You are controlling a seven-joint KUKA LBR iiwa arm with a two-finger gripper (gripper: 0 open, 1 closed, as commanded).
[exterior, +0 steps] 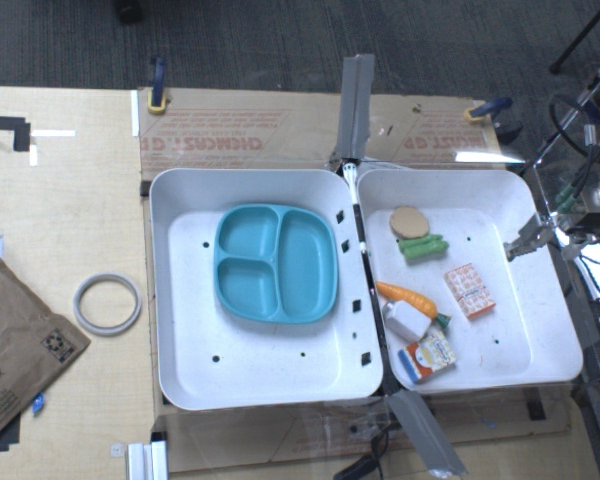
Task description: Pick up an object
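The right bin [510, 353] holds several small items. A tan round disc [410, 222] lies at its back, touching a green pea-pod toy [423, 247] just in front of it. An orange carrot [405, 296] lies near the left wall. A small white block [408, 321] sits right below the carrot, and a colourful packet [427, 356] lies in front of that. A pink patterned card box [469, 291] rests apart, near the bin's middle. In the left bin [180, 368] a teal divided plate [276, 264] lies flat.
A grey tape ring [107, 302] and a brown cardboard box [10, 353] lie on the bench to the left of the bins. Clamps [157, 86] hold a cardboard sheet behind them. A metal bracket [535, 236] and cables stand at the right bin's right rim.
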